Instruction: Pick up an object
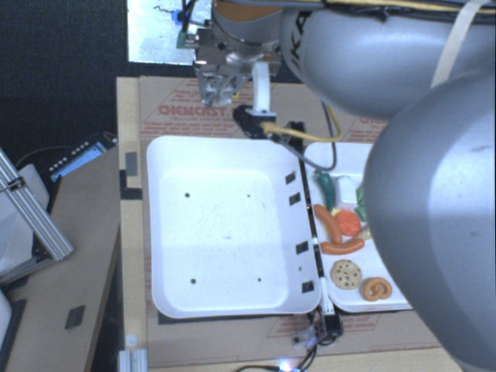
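Arm (387, 60), grey with an orange band, is spanning the top and right of the view. Left shallow white plastic bin (167, 208) is lying just below the metal two-finger gripper (219, 91), which is hovering past that bin's far rim over the cardboard. Nothing is sitting between the fingers; whether they are parted or closed I cannot tell.

Right shallow white bin (349, 161) is sitting well off to the gripper's right and nearer the camera, holding the toy food: orange sausage (327, 222), red round piece (348, 223), green piece (325, 184), speckled cookie (345, 273), pretzel (377, 289).

Judgement: best approach is travelling over the divider, then descending onto one isolated piece, cookie or pretzel, avoiding the crowded cluster.
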Tool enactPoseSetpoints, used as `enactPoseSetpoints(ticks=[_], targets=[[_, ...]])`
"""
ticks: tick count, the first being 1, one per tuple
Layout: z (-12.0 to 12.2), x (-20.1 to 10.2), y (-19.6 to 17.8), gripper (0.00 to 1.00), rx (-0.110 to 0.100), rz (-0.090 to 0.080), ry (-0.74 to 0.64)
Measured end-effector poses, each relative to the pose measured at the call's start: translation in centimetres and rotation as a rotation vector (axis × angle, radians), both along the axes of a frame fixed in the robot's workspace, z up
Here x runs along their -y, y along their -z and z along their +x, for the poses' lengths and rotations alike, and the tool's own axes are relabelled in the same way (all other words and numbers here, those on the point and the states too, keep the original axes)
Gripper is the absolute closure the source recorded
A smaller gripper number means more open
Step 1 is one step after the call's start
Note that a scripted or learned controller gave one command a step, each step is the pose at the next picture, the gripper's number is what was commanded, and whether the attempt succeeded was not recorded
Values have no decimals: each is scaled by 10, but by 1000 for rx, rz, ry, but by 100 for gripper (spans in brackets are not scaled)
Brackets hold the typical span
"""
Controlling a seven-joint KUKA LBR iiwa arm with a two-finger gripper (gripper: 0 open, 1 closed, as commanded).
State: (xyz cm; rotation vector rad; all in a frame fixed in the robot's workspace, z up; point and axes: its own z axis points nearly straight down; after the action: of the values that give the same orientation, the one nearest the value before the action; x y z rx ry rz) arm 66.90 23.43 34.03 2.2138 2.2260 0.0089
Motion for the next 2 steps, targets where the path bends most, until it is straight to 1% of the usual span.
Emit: enactPoseSetpoints(ticks=[2], targets=[[-1,0,11,100,-4,-2,-1]])
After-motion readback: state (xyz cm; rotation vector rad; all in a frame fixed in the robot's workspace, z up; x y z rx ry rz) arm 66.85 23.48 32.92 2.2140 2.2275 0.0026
